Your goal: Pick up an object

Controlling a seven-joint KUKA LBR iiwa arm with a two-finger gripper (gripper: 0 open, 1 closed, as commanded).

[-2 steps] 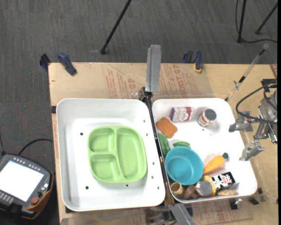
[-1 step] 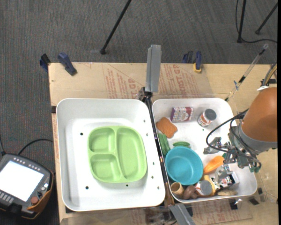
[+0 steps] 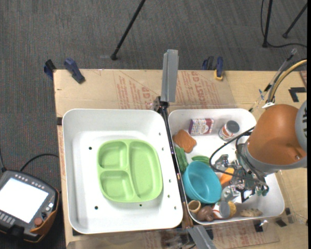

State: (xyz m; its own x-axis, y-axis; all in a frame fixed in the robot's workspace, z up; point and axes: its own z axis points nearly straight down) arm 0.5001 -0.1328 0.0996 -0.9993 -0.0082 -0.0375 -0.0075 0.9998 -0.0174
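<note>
The pincer (image 3: 242, 183) hangs low in the right bin (image 3: 217, 113); whether it is apart or together I cannot tell. Candidate objects crowd it: a blue bowl (image 3: 201, 183) just to its left and an orange piece (image 3: 225, 179) touching or nearly so, so a straight, slow descent onto one item seems wisest. The bin's near wall lies close below it, leaving little room, with more space toward the far side by the small can (image 3: 229, 129).

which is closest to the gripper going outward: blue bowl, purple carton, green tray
Measured from the gripper in the right bin:
1. Blue bowl, just to its left in the same bin.
2. Purple carton, at the far side of that bin.
3. Green tray, across the divider in the left bin.
</note>
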